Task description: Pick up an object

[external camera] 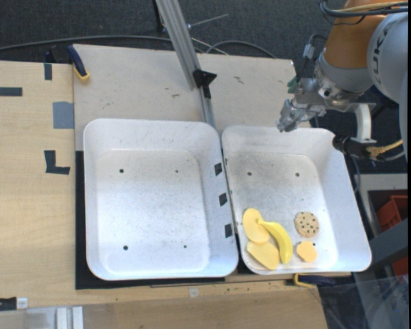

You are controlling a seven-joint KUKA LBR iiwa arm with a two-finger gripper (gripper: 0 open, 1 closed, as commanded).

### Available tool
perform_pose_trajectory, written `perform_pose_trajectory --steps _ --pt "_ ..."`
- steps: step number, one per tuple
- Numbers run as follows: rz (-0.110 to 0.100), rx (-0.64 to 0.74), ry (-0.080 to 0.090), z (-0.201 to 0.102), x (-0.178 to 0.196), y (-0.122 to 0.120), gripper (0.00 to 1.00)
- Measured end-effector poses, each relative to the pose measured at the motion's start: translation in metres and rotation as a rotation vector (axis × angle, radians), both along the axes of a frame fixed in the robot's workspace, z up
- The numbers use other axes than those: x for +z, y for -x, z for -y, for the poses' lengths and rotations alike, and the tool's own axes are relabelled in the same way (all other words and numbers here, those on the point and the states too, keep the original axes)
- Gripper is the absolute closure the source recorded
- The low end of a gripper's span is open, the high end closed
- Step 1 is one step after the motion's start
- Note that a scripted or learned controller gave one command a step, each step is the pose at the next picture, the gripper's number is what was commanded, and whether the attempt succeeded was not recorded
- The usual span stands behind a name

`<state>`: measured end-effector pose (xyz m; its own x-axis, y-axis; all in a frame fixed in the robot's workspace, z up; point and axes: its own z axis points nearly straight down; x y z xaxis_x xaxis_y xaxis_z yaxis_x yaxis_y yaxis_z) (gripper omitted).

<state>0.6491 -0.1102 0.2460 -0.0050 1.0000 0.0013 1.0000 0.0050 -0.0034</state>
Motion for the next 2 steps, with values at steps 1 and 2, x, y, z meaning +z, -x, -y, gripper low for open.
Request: perform_pose_trajectory --steps 1,2 --pt "0.000 -0.001 0.000 -0.038 -0.001 0.023 1.00" --pt "-0.001 0.000 0.000 -0.083 -0.014 0.046 1.00"
